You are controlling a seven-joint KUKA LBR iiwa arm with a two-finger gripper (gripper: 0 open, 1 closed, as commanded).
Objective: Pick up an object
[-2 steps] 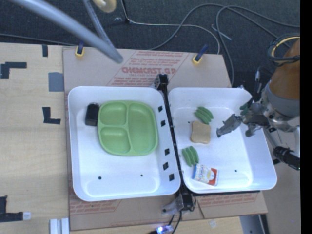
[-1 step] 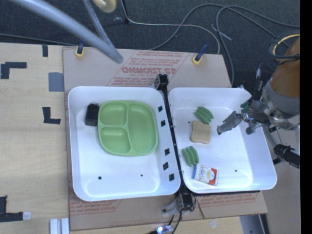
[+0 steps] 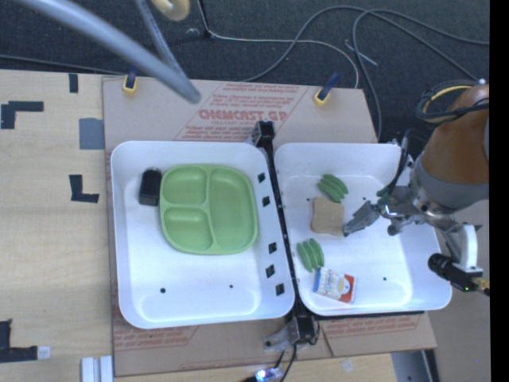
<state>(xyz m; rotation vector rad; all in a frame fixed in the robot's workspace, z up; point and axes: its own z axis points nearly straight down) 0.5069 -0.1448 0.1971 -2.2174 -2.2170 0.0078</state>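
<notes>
Camera view, near to far: small printed packet (image 3: 334,284) by right bin (image 3: 398,293) front wall, green pod (image 3: 310,253) behind it, then tan block (image 3: 326,216), second green pod (image 3: 333,186) farthest. Claw (image 3: 374,217) sits just right of tan block, tip pointing left at it, nothing visibly held; open or closed, cannot tell. Open floor right of block. Left bin (image 3: 135,293) has green divided tray (image 3: 210,209), black item (image 3: 149,187).

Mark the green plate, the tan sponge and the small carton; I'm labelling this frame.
green plate (image 3: 210,209), camera view, centre ridge.
tan sponge (image 3: 325,216), camera view, top face.
small carton (image 3: 334,284), camera view, printed front.
</notes>
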